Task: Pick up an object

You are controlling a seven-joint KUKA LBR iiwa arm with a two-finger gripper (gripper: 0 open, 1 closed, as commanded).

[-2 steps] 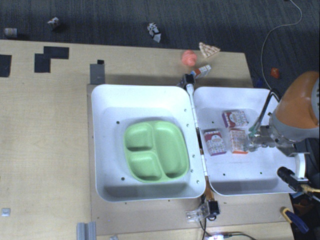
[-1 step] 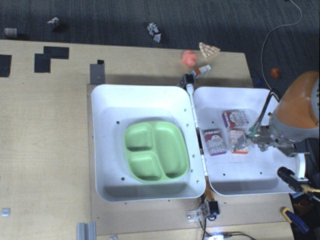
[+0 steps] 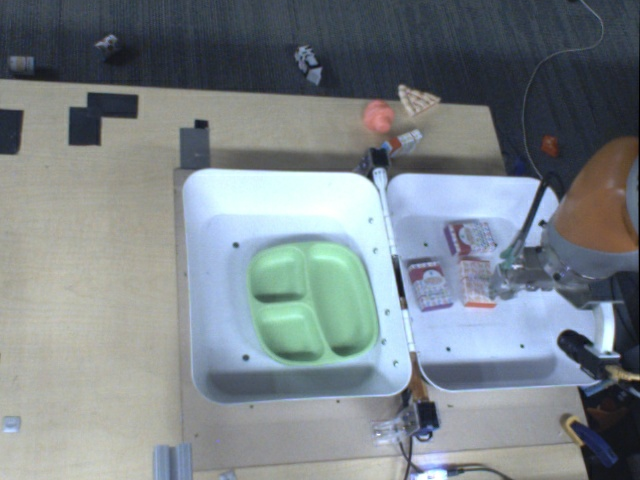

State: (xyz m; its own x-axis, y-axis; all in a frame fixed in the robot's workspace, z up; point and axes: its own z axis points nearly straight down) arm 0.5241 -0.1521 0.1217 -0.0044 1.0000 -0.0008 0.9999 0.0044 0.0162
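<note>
Three flat packets lay in the right bin [image 3: 470, 368]: a dark red packet [image 3: 429, 284] nearest the green tray [image 3: 312, 302], a second packet [image 3: 471, 236] behind, a third packet [image 3: 477, 282] touching the gripper [image 3: 507, 276], whose jaw opening could not be told.

Even overhead light, soft throughout. White bins [image 3: 300, 193] glare slightly; grey shadows along their near walls. Dark floor [image 3: 250, 18] dim; fine detail blurred.
</note>
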